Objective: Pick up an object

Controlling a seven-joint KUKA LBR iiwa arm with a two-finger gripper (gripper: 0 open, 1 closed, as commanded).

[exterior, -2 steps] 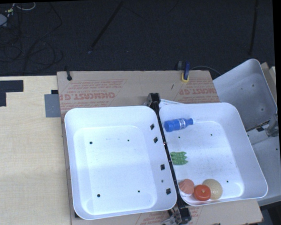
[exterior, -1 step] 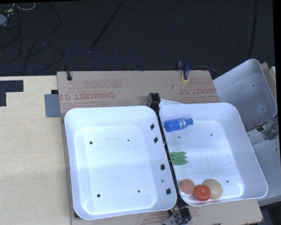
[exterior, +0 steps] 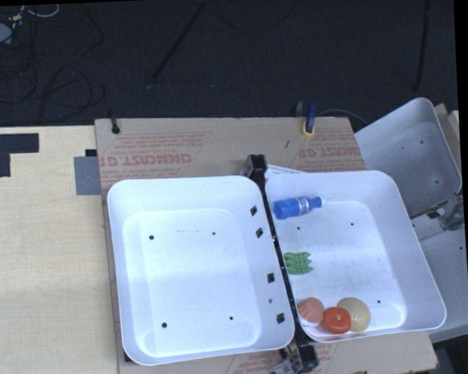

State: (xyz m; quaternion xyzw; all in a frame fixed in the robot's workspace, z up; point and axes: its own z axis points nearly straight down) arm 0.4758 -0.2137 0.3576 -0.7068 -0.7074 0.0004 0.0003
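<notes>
In the right bin [exterior: 413,253], a blue bottle [exterior: 297,207] lies on its side near the far left corner, cap pointing right. A small green ridged object [exterior: 297,263] rests against the bin's left wall, about halfway down. At the near left corner three round pieces sit touching each other: a pink one [exterior: 309,308], a red one [exterior: 336,320] and a tan one [exterior: 356,312]. The left bin [exterior: 120,251] shows just its white floor with a few dark dots.
Both bins rest on a cardboard sheet [exterior: 216,148] on the wooden bench [exterior: 43,270]. A black strip [exterior: 271,247] joins the bins. A blue and yellow clamp [exterior: 309,120] stands at the cardboard's far edge. A grey metal plate [exterior: 408,146] tilts up at the right.
</notes>
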